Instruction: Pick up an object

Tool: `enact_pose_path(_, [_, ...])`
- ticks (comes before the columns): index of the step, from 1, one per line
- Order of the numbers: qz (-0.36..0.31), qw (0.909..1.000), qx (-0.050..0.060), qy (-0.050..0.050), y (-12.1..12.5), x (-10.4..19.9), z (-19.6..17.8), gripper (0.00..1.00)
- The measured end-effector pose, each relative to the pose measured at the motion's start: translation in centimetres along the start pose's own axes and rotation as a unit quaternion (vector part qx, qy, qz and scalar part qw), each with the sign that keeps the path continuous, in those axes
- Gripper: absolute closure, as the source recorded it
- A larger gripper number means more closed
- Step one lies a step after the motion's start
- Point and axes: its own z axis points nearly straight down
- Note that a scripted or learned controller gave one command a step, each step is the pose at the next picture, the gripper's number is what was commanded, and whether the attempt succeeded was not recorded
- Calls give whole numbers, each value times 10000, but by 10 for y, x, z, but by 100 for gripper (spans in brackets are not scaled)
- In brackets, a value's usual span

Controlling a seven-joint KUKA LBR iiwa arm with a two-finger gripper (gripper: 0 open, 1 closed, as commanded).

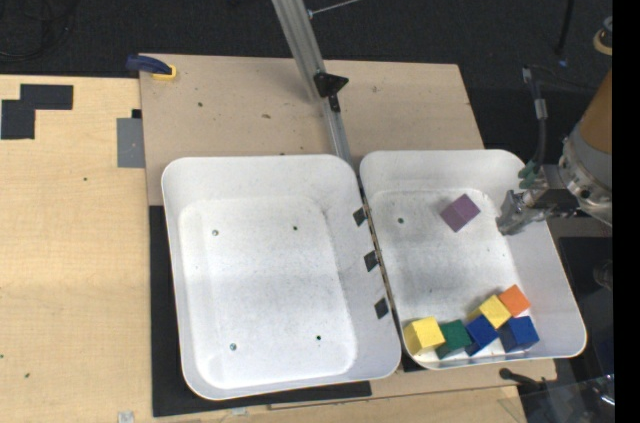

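From the overhead camera, the arm came in from the right and the pincer [512,211] hung over the right edge of the right bin [440,166]. I honestly couldn't tell how far open it was or whether it had hold of anything, the metal bits there were too small and blurry.

The nearest candidate was a purple block [460,211], lying loose on the bin floor just left of the pincer, apart from it. The rest were crammed into the bin's near corner: a yellow cube [424,332], green cube [452,338], two blue cubes [481,335] and [519,334], another yellow one [494,310] and an orange cube [513,298], all touching or nearly so.

What could have gone wrong, as I saw it:

- The pincer sat so close to the bin wall that coming straight down could have clipped the rim rather than reach a block.
- The purple block lay tilted to the bin's edges (a skewed grip might have just spun it away).
- Going for the corner pile risked fingers landing on two cubes at once, or jamming against the wall.

The left bin [200,181] on the counter [70,211] didn't matter here.
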Motion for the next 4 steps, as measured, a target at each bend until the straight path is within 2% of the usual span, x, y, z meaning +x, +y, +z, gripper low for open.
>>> enact_pose_path(1, [0,10000,-11,-8,26,56,3,100])
enact_pose_path(3, [10,10000,2,-9,54,145,29,100])
enact_pose_path(4, [14,10000,-10,-12,81,186,37,100])
